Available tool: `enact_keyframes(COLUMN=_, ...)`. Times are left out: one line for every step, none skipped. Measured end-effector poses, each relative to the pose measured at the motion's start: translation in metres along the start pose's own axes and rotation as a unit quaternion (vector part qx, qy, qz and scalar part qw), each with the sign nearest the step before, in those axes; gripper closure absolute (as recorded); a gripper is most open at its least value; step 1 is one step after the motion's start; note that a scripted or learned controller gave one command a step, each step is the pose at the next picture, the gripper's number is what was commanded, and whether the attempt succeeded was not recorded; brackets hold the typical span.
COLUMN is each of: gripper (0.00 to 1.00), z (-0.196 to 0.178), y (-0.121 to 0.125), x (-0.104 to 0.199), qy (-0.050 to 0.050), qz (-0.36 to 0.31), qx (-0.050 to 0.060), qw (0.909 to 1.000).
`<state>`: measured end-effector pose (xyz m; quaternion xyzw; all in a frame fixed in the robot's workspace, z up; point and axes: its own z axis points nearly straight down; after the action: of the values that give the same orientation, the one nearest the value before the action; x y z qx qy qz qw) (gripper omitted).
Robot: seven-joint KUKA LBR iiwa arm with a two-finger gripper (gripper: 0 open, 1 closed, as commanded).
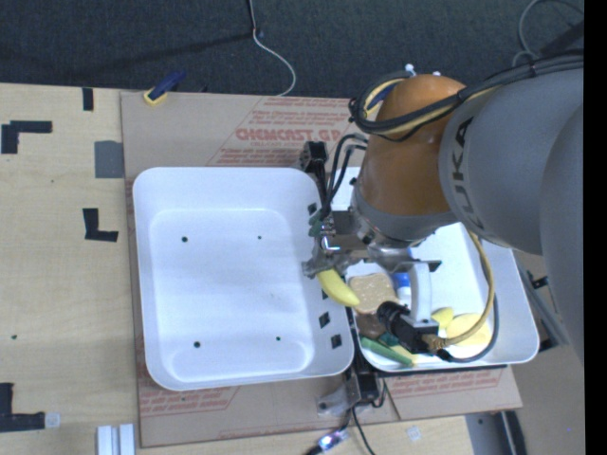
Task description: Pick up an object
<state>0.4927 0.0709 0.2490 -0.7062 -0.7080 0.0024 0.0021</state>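
**Q:** What occupies the two bins?

**A:** The left bin (228, 282) is white, with four small dark dots on its bare floor. The right bin (463, 259) is largely covered by the arm (417, 159), which reaches in from the right with its orange band over the bin's far half. Both bins rest on a cardboard sheet (275, 136) printed with red lettering.

**Q:** Where is the gripper, and what is its state?

**A:** The gripper (325, 254) sits below the orange band, at the walls where the two bins meet, on the right bin's side. Whether it is released or clenched cannot be told from this angle, and no object can be confirmed as grasped.

**Q:** Where are the objects to be picked?

**A:** They lie in the right bin, toward its near left.
- A yellow banana-shaped piece (339, 288) lies just on the near side of the gripper, close against the left wall. Whether the two touch cannot be told.
- A tan block (373, 287) lies just right of the banana-shaped piece.
- A green piece (387, 353) lies at the near rim.
- A second yellow piece (457, 324) lies to the right of the green piece, well apart from the gripper.
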Motion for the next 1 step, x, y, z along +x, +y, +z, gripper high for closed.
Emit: enact_keyframes(gripper=1.0, z=-0.1226, y=-0.0087, x=-0.0284, qy=0.001, qz=0.001, qx=-0.009, qw=1.0)
